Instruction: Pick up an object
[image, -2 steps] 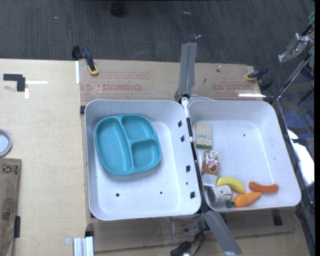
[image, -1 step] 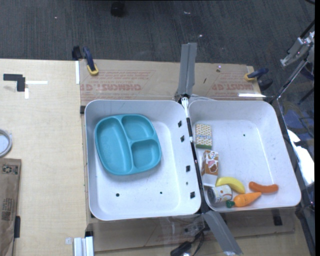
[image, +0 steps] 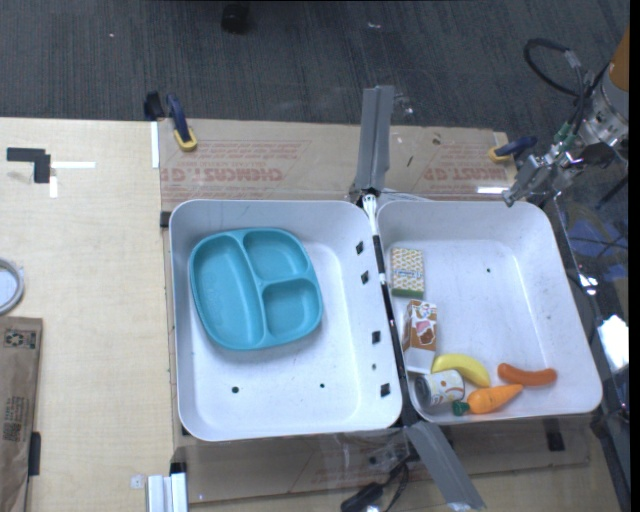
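The right bin (image: 520, 240) holds several small objects along its left and front sides. A pale patterned box (image: 406, 271) lies near the divider, with a small brown and white carton (image: 421, 326) below it. A yellow banana (image: 461, 368), a small can (image: 438, 388), an orange carrot (image: 490, 399) and an orange sausage shape (image: 527, 376) cluster at the front. My gripper (image: 528, 183) hangs over the bin's far right corner, well away from all of them, with nothing seen in it.
The left bin (image: 200, 400) carries a blue divided plate (image: 256, 288). A grey post (image: 375, 140) rises behind the divider between the bins. Clamps (image: 180, 122) sit on the cardboard behind the bins. The right bin's middle and right side are bare.
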